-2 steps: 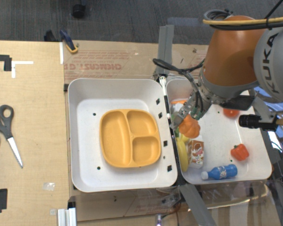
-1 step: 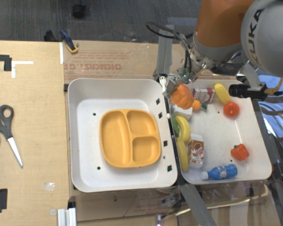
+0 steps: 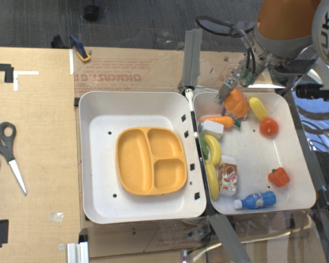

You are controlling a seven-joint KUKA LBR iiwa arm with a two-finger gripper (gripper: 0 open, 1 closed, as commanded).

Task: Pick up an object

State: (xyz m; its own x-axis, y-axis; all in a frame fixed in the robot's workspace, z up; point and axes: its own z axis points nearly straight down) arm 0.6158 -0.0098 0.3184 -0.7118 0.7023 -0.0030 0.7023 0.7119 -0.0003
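Observation:
My gripper (image 3: 231, 90) hangs over the back left corner of the right bin (image 3: 296, 147), with the arm coming in from the upper right. Its tip is right against a round orange toy fruit (image 3: 238, 104), which lies just below and to its right. In the same bin are a carrot (image 3: 218, 120), a white block (image 3: 212, 129), a banana (image 3: 211, 148), a yellow piece (image 3: 257, 108), a red tomato (image 3: 268, 127), a red pepper (image 3: 278, 177), a brown carton (image 3: 228, 178) and a blue bottle (image 3: 256, 200).
The left bin (image 3: 93, 147) holds a yellow divided plate (image 3: 152, 160). A grey divider post (image 3: 191, 59) stands behind the gap between the bins. Scissors (image 3: 9, 155) lie on the cardboard bench at the far left.

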